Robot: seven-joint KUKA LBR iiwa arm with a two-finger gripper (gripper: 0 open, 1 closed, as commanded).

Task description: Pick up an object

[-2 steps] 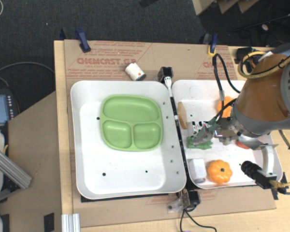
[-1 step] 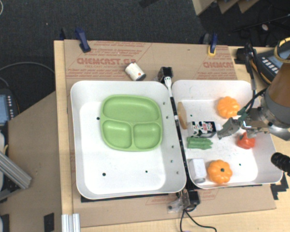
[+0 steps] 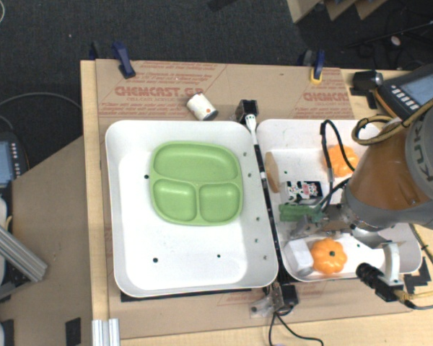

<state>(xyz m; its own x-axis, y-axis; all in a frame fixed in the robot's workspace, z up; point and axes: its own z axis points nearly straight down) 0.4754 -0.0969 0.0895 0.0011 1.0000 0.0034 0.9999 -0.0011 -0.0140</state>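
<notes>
Down on the brown cardboard-covered bench (image 3: 159,85) sit two shallow white bins side by side. The left white bin (image 3: 119,193) holds a light green plastic plate with three sections (image 3: 197,182). The plate's long side runs left to right, with the one big section at the far side and the two small ones at the near side.

The right white bin (image 3: 297,127) holds the small things to pick from. A little round orange toy pumpkin (image 3: 327,256) sits near the front of this bin, resting partly on a small white flat piece (image 3: 299,252). It stands upright, so its stem end faces up to the camera. A small green flat thing (image 3: 297,211) lies near the middle of the bin, and its long side runs left to right. A white card with black print (image 3: 304,189) lies just behind it. A tan block (image 3: 273,172) lies by the bin's left wall, with its long side running front to back. An orange thing (image 3: 340,160) lies at the back, partly hidden.

The grey arm with the orange band (image 3: 386,175) reaches in from the right, over the right bin. Its grey two-finger gripper (image 3: 312,225) is low between the green thing and the pumpkin, very near both. I cannot tell if it is gripping anything or let loose.

A small white roll (image 3: 201,107) lies on the bench behind the left bin.
</notes>
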